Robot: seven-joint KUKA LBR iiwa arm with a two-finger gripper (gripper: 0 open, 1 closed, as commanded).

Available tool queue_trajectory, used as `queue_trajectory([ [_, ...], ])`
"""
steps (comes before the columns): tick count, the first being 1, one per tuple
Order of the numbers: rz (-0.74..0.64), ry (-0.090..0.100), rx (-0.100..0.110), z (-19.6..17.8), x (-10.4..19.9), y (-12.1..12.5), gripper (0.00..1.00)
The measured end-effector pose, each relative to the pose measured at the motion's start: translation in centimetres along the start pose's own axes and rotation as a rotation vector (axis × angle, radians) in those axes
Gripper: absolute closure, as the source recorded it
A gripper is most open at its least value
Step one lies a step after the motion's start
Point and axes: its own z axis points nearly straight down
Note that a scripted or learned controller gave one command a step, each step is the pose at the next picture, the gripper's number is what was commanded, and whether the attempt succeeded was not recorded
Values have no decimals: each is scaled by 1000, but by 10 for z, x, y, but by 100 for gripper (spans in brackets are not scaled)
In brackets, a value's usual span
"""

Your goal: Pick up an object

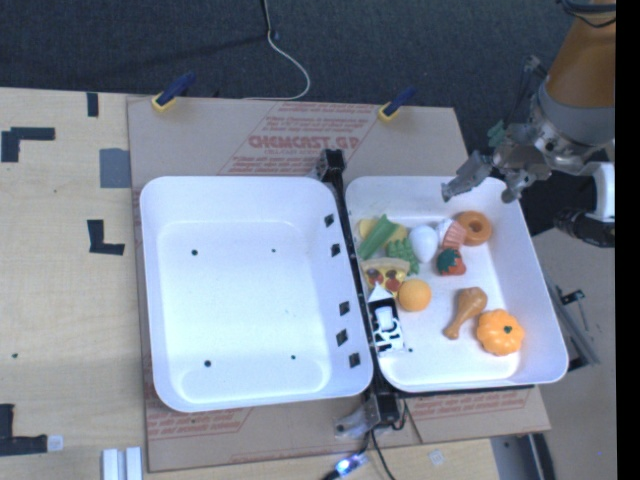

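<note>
Gripper (pixel 490 178) spread, grasping nothing, above right white plastic bin (pixel 540 298) far rim. Glazed orange toy doughnut (pixel 472 228) just below: descend vertically, straddle, avoid pink neighbour, clench.

2 shallow white bins sit side by side on a cardboard sheet (pixel 300 138) with red printing. The left bin (pixel 160 268) and the right bin (pixel 535 298) meet at a black clip strip (pixel 345 268). 2 blue-and-yellow clamps (pixel 172 90) hold the sheet's far edge. A thin cable (pixel 285 53) crosses the dark carpet (pixel 120 18) beyond.
</note>
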Motion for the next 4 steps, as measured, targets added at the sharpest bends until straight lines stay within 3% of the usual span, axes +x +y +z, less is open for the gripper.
queue_trajectory([
  [1, 5, 0, 8, 202, -56, -40, 0],
  [2, -4, 0, -3, 194, -38, 34, 0],
  [3, -3, 0, 0, 184, -38, 31, 100],
  [4, -4, 5, 33, 197, 22, 49, 100],
])
